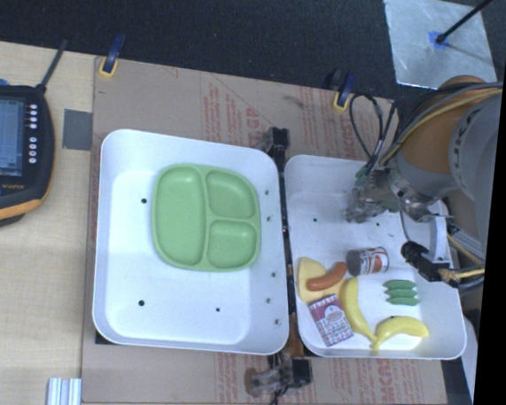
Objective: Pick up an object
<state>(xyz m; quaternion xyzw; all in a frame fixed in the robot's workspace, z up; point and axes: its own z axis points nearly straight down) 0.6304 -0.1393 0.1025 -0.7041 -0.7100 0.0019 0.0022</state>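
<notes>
With the small can (pixel 368 261) lying on its side mid-way down the right bin (pixel 325 191), above the banana (pixel 356 309), we should lower the gripper (pixel 362 208), whose state we cannot tell, squarely over it, avoiding the hot dog (pixel 324 278).

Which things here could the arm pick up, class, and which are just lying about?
For the job:
gripper
can
hot dog
banana
green pods
red packet
yellow fruit
right bin

Lying about:
green plate
left bin
handheld control screen
</notes>
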